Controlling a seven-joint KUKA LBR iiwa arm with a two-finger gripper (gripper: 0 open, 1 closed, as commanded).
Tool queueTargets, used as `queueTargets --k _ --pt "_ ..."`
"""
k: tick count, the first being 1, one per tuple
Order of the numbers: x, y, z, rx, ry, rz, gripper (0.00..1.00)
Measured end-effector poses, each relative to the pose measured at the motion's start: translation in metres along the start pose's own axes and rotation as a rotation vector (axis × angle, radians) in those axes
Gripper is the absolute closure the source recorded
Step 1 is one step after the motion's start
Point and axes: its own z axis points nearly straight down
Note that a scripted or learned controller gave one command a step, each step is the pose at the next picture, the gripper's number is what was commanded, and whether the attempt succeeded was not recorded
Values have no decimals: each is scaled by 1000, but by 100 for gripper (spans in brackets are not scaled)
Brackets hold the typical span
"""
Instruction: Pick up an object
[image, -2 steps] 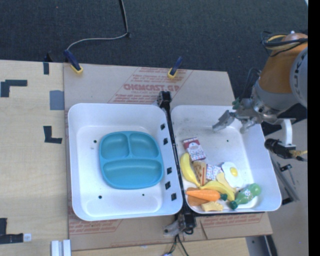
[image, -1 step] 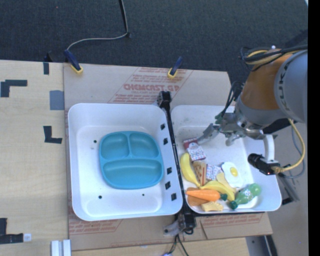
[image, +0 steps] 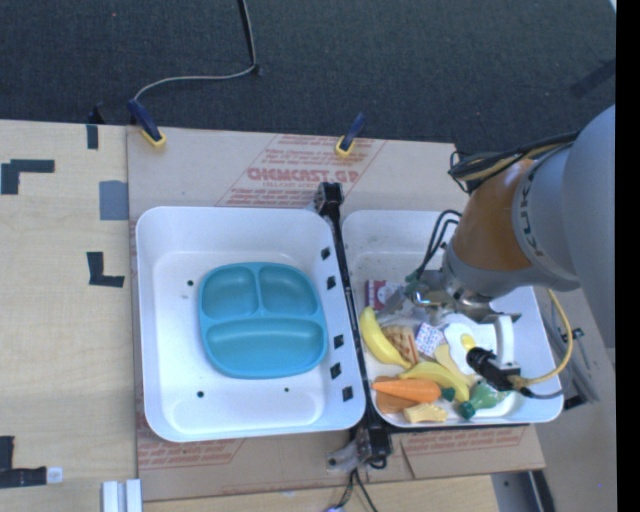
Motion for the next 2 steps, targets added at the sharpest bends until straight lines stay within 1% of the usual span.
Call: queueTargets --k 1,2 --pt "-2 -19 6 -13 -5 2 0" --pt "7 39 8 -5 0 -2 0"
